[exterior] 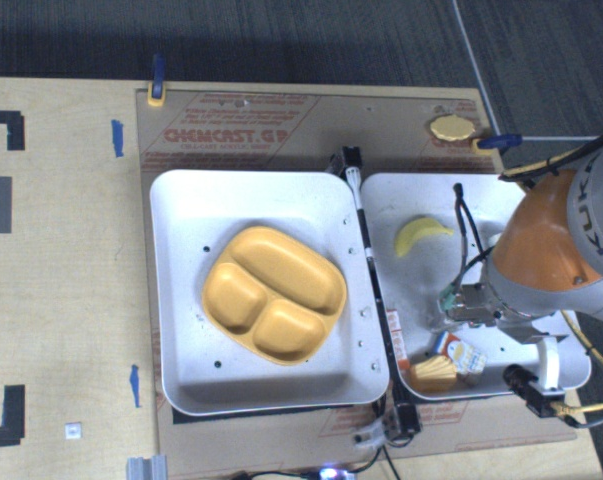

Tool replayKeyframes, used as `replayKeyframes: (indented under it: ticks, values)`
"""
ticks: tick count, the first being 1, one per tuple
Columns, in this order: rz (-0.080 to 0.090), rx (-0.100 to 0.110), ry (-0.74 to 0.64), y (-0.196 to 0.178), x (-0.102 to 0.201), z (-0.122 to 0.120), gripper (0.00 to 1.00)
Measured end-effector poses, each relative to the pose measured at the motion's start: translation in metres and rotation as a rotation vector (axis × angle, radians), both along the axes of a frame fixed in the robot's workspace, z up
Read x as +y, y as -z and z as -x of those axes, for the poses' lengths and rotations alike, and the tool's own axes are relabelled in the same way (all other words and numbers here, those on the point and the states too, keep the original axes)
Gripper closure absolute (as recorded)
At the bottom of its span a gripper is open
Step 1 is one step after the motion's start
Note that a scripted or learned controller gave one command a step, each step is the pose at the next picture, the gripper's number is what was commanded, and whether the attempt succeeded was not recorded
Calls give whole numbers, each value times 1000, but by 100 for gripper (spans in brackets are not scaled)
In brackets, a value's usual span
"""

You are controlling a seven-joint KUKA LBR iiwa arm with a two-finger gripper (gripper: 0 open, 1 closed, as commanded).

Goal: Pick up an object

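Observation:
The right bin (pixel 421 200) holds a yellow crescent-shaped piece (pixel 422 234) near its back left. A pale yellow wedge (pixel 433 370) and a small white packet with orange and blue print (pixel 463 354) lie together at its front left. My gripper (pixel 465 310) hangs low over the middle of this bin, just above and behind the packet, under the orange wrist band (pixel 541 243). The wrist body and cables hide its tip. In the left bin (pixel 181 208), a large yellow three-compartment tray (pixel 273 293) lies upside down.
A black divider (pixel 366 258) runs between the two bins. A round tan disc (pixel 452 127) and a blue clamp (pixel 496 142) sit on the cardboard behind the right bin. Cables loop at the bench's front edge (pixel 381 430).

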State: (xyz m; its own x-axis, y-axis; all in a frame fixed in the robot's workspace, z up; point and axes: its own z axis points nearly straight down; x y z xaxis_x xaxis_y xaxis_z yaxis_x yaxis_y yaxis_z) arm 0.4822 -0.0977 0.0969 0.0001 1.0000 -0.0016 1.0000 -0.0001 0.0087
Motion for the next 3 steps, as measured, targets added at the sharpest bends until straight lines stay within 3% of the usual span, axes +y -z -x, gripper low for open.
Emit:
replayKeyframes:
  ticks: [1, 2, 3]
  values:
    - [-1, 7, 0, 10, 5, -30, 100]
    - [-1, 5, -1, 11, 5, -30, 0]
    - [-1, 4, 0, 11, -2, 1, 0]
